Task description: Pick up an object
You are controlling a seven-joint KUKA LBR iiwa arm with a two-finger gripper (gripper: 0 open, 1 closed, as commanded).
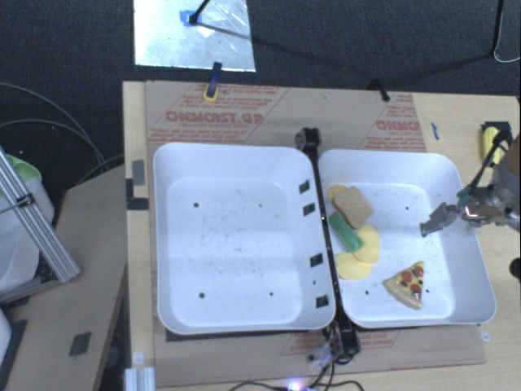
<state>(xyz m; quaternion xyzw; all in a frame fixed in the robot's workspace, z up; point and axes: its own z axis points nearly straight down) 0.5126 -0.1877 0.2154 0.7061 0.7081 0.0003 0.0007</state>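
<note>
- I see the arm (498, 202) cut off by the right edge, most of it out of frame.
- The gripper (431, 222) is too small and blurred for me to read.
- The bread slice (352, 206) covers part of the green piece (347, 233) and the yellow slices (359, 255).

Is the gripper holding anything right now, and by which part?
Nothing held: the gripper hangs over bare bin floor, apart from the pizza slice and bread slice.

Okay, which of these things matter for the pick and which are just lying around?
For the job: end effector, bread slice, green stick, yellow discs, pizza slice, right bin.
Lying about: left bin, metal sheet, yellow clamp.
</note>
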